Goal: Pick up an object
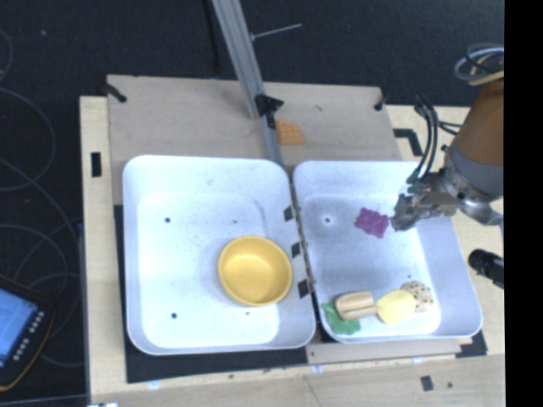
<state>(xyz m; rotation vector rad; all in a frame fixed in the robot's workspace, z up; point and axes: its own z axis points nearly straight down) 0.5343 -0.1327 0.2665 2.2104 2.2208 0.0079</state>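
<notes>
White plastic forms both shallow bins, which sit side by side on the bench. The left bin (153, 227) holds one yellow bowl (254, 270), upright, in its near right part. The right bin (441, 261) holds several items. A small purple object (372, 221) lies in the far half of this bin, near its middle. Along the near wall lie a tan cylindrical block (355, 303), a green piece (338, 316) partly under that block, a yellow rounded object (394, 308) touching the block's right end, and a speckled beige object (417, 292) just beside the yellow one.

The gripper (405, 213) hangs over the far right part of the right bin, just right of the purple object. Whether it touches that object cannot be told, and the state of its fingers cannot be told either.

The bench (195, 117) is a pale wooden board. A grey metal rail (239, 45) runs at a slant from the far edge to the gap between the bins, and a small orange piece (288, 132) lies on the board beside it. Dark floor with loose cables (34, 176) surrounds the bench, and a handheld screen device (17, 329) lies at the near left.
</notes>
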